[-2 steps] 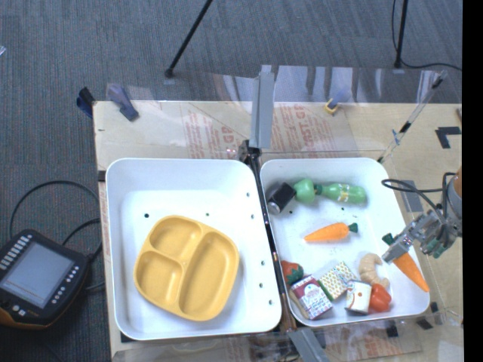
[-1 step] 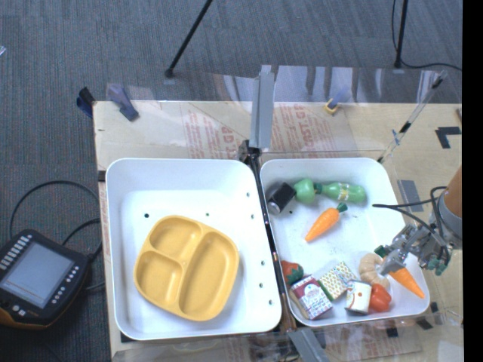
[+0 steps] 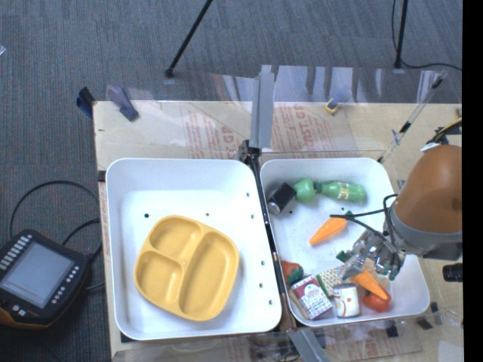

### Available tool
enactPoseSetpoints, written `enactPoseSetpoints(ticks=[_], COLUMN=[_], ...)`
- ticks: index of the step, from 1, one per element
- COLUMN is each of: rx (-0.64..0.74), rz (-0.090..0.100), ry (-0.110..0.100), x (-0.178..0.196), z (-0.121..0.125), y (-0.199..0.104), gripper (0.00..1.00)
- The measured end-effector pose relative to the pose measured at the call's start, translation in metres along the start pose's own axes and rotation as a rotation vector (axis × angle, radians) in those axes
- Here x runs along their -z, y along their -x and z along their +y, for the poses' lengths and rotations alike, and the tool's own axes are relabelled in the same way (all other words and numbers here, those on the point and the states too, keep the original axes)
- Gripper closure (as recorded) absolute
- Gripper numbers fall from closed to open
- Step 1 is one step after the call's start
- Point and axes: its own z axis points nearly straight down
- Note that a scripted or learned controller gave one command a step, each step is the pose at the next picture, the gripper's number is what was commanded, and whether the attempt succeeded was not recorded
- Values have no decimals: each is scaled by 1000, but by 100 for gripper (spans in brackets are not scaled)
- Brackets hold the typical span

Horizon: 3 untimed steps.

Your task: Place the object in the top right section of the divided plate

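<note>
- Left bin: yellow divided plate, sections bare.
- Right bin: green bottle, carrot, black item, packets, can.
- Gripper low over a second carrot; grip state unclear.

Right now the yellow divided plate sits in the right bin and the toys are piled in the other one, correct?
Not quite. The camera view shows the plate in the left bin; the toys, such as the carrot, are in the right bin.
</note>
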Motion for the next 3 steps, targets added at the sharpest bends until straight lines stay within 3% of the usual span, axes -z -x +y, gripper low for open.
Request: enactPoseSetpoints(ticks=[1,2,3], rx=[366,845,1100], rz=[-14,-9,-22], ry=[7,0,3], x=[-18,9,-20], z=[-16,-53,5], y=[34,13,89], gripper=[100,100,100])
